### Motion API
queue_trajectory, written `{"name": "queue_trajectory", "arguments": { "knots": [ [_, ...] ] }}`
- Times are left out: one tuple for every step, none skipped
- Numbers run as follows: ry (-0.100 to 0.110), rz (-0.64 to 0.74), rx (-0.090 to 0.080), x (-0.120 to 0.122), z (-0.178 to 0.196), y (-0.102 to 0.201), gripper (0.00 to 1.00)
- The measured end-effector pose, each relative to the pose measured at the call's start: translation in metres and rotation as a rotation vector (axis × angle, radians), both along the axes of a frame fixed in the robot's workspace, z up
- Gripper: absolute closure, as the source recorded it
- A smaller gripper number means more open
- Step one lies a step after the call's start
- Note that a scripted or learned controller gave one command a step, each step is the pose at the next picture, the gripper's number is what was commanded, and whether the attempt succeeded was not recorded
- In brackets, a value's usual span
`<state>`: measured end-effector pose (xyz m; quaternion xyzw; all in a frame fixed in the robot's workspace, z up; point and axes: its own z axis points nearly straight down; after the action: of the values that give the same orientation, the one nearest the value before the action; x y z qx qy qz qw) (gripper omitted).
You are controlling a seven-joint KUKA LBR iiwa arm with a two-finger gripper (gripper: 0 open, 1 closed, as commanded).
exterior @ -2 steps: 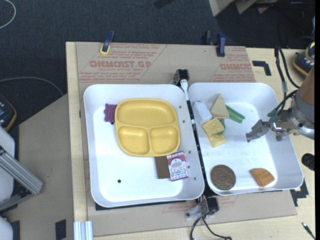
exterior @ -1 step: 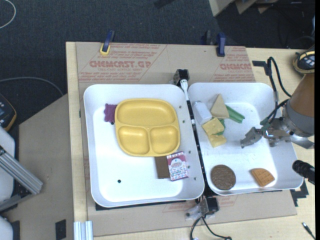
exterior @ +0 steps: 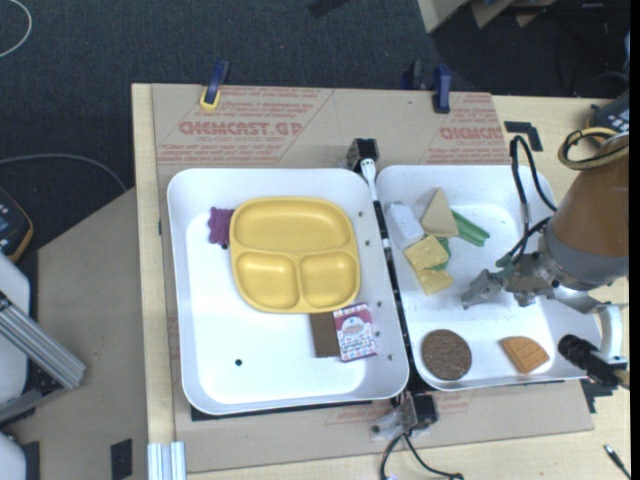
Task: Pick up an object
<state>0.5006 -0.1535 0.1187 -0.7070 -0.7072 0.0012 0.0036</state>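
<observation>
Worktop: brown board printed with red lettering, clamped at the far edge by a yellow clip and a blue clip. Dark carpet around it, cables trailing.

Two white bins side by side. Left bin: one yellow three-part tray, one purple piece at its left edge, one small red-and-white packet lying on a brown card.

Right bin: one white block, tan and yellow wedges clustered with a green piece, one brown disc, one orange biscuit-like piece.

End effector low over the right bin, just right of the wedges; fingers' spacing can't be made out, nothing seen between them.
</observation>
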Motion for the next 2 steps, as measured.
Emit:
{"name": "queue_trajectory", "arguments": {
  "knots": [
    [-0.002, -0.001, -0.001, -0.001, -0.036, 0.001, 0.00],
    [-0.007, -0.002, -0.003, 0.000, -0.024, 0.000, 1.00]
  ]
}}
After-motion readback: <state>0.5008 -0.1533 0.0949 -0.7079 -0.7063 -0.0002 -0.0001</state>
